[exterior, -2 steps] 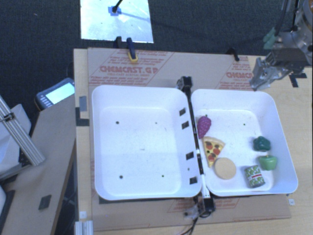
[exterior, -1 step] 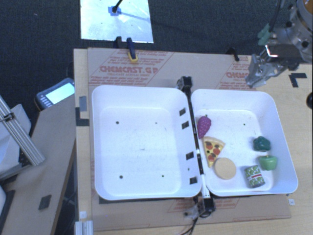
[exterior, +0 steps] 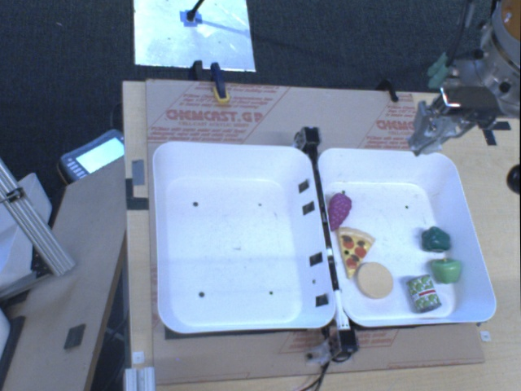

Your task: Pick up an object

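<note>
Item: end effector (exterior: 425, 137), grey metal two-finger type, on the grey arm entering from the right. Position: above the far right corner of the right-hand shallow white plastic bin (exterior: 468, 243), over its rim rather than its floor. Finger state: cannot be told from this view. Nothing visible between the fingers.

Contents, right-hand bin, all lying toward the near half:
- purple knobbly grape-bunch toy (exterior: 339, 209), beside the central divider, long axis running roughly near-to-far.
- triangular pizza-slice toy with red dots (exterior: 355, 248), just below the grapes, point toward the near edge.
- flat round tan disc, biscuit-like (exterior: 375, 280), touching or just beside the pizza slice.
- small red-and-green patterned box or can (exterior: 423, 292), lying tilted near the front edge.
- light green pepper-shaped toy (exterior: 446, 270), just beside the box.
- dark green lumpy toy (exterior: 435, 238), next to the right wall.

Left-hand shallow white plastic bin (exterior: 163, 243): separated from the right bin by black clips.

Governing relation: every candidate lies nearer the camera than the end effector. The dark green toy and pepper are judged closest, almost directly forward of it along the right wall; the grapes lie forward and to the left.
</note>
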Tool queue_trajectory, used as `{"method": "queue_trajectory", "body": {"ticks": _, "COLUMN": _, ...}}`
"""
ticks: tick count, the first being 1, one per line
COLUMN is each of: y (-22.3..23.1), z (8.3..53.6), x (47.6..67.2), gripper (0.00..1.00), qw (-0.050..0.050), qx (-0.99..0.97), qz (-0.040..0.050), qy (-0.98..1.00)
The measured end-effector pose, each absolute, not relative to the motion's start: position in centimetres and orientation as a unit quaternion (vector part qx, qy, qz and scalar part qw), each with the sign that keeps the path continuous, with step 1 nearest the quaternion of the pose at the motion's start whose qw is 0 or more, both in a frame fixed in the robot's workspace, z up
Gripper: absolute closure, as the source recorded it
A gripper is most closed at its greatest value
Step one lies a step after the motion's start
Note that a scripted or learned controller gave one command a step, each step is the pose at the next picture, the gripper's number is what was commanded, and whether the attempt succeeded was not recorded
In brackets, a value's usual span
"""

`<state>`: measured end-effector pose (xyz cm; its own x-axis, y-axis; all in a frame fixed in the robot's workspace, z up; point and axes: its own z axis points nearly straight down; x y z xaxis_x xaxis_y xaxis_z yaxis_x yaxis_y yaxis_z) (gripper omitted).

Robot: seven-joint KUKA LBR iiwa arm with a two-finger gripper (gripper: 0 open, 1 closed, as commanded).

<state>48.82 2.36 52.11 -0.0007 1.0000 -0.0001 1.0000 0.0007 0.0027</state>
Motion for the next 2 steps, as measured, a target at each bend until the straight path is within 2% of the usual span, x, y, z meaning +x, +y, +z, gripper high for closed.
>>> {"method": "queue_trajectory", "body": {"ticks": 1, "y": 1.9, "z": 51.2, "x": 50.1, "gripper": 1.0, "qw": 0.001, "qx": 0.707, "qz": 0.0004, "qy": 0.707}}
{"method": "queue_trajectory", "body": {"ticks": 2, "y": 2.5, "z": 53.6, "x": 48.6, "gripper": 1.0, "qw": 0.002, "qx": 0.706, "qz": 0.002, "qy": 0.709}}
